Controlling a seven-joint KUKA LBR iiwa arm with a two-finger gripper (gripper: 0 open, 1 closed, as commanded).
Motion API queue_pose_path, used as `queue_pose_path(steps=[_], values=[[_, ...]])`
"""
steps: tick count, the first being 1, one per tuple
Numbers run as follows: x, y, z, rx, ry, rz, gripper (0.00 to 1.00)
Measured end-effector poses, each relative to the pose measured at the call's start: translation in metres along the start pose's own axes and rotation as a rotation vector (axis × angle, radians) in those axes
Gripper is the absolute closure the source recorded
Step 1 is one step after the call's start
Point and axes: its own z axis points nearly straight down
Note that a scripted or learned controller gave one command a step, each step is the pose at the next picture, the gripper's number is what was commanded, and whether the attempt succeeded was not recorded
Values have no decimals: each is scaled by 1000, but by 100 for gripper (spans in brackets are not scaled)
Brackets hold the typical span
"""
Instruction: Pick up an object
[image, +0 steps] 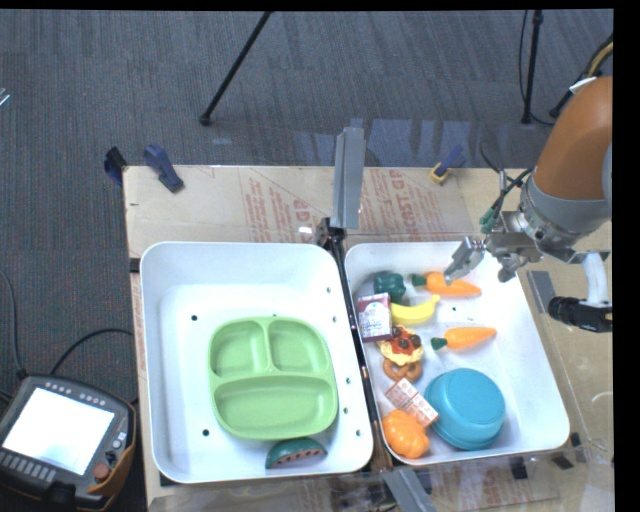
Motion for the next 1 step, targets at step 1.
queue_pose_path(steps=[1], values=[[-29,24,126,-8,-2,63,0]])
